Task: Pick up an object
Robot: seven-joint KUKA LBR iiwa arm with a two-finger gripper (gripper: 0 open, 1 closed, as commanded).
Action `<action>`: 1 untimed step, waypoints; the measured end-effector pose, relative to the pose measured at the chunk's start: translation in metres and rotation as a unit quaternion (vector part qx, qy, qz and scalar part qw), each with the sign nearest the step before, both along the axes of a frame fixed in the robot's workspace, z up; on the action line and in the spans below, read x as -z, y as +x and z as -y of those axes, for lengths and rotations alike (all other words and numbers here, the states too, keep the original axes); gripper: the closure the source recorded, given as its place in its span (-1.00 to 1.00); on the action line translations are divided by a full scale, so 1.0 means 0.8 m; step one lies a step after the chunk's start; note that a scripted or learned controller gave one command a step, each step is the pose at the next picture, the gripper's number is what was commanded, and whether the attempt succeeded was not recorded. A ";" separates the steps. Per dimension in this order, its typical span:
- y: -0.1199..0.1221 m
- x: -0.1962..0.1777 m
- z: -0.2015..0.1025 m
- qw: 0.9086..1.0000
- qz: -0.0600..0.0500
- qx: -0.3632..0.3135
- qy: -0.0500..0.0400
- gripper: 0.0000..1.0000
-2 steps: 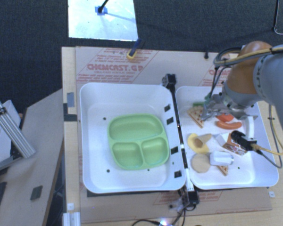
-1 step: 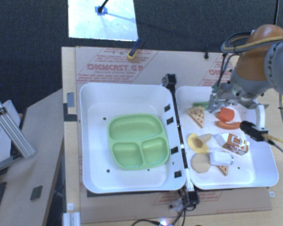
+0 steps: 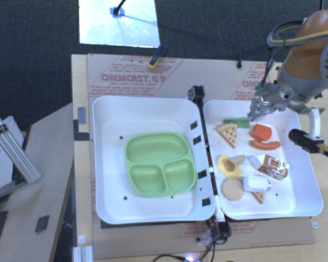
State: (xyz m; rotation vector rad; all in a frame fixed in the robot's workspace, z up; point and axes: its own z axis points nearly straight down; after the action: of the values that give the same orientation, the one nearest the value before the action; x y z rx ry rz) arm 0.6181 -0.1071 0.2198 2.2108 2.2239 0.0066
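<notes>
Right bin [image 3: 300, 201]: gripper [image 3: 257, 111] near far rim, above green stick [image 3: 236, 123]

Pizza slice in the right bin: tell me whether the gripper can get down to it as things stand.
Probably yes. The pizza slice lies flat with bare bin floor on its left, and nothing lies on it. The gripper hangs above the right bin's far end, close by. The green stick sits just behind the slice and might get bumped.
</notes>
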 end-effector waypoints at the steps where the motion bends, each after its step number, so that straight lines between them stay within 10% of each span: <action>1: 0.009 0.010 -0.063 1.000 -0.002 -0.001 0.001 1.00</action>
State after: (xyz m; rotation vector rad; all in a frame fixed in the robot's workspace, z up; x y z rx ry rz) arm 0.6249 -0.0567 0.2119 2.2110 2.2295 0.0032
